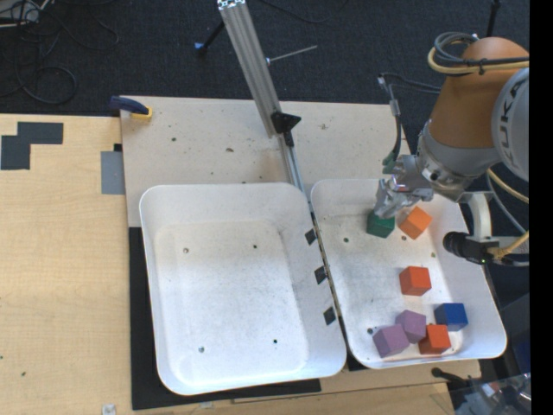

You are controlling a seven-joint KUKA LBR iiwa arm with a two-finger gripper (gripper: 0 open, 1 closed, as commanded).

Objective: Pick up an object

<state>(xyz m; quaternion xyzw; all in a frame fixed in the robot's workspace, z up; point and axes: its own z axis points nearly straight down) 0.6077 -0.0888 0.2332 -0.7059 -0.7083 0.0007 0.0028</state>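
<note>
Pincer (390, 207) low over green cube (379, 225), grip state unclear (fingers obscured). Orange cube (416, 222) just right: risk of nudge, missed grasp.

No readable text, label or number anywhere.

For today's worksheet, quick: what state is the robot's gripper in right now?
Gripper: low over the right bin, right above the green block; whether it is open, closed or gripping the block cannot be told.
</note>
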